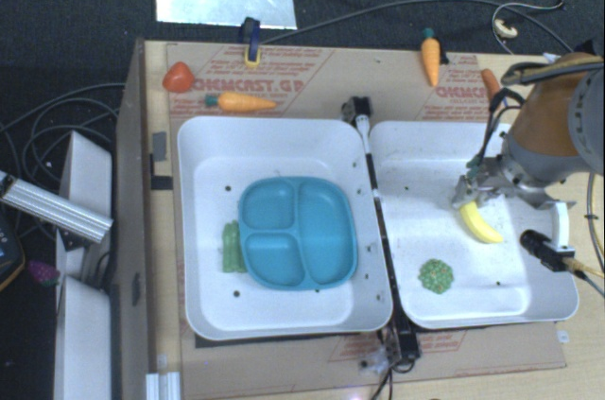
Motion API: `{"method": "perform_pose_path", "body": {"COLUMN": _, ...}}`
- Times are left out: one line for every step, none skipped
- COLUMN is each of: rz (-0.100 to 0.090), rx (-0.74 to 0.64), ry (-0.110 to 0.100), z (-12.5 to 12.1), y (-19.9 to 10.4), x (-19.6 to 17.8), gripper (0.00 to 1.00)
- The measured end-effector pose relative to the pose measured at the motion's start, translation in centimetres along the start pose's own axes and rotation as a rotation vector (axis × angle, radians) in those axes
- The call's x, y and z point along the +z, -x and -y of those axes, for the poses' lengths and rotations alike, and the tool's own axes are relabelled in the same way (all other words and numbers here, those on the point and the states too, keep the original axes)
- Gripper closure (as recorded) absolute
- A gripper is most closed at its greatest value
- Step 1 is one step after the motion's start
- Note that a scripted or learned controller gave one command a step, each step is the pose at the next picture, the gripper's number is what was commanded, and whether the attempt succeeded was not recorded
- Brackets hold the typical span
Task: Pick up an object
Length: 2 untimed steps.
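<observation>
One banana lies beside the pincer, grip state unclear; green peas nearby.

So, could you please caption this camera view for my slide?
Claw poised by the banana in the right bin; blue plate in the left.

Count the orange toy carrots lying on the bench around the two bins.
2. One orange plastic carrot lies on the cardboard above the left white bin; the other lies above the right white bin.
</observation>
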State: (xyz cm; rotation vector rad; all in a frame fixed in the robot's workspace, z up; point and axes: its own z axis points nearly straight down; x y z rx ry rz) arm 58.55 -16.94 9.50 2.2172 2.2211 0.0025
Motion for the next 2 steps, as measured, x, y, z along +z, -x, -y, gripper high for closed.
{"method": "perform_pose_path", "body": {"rz": -0.002, "rx": -0.003, "ry": -0.003, "z": 0.9, "y": -5.9, "x": 0.3, "gripper": 1.0}}
{"method": "perform_pose_path", "body": {"rz": -0.002, "rx": -0.002, "ry": 0.0, "z": 6.2, "y": -11.1, "x": -9.1, "gripper": 1.0}}
